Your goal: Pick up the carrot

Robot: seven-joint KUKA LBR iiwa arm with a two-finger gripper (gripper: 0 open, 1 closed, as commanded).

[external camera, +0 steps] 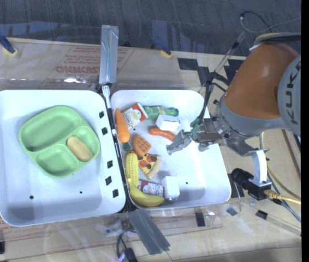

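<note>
Carrot: lies lengthwise at left wall of right bin, beside divider. Hand: above bin centre, fingers spread, grasping nothing, well apart from carrot. Arm lettering: "KU" legible. Bare bin floor at right, below hand. Corn, banana near front-left corner.

- The carrot lies against the right bin's left wall.
- Behind the banana stands the corn.
- A divided plate sits in the left bin.
</note>
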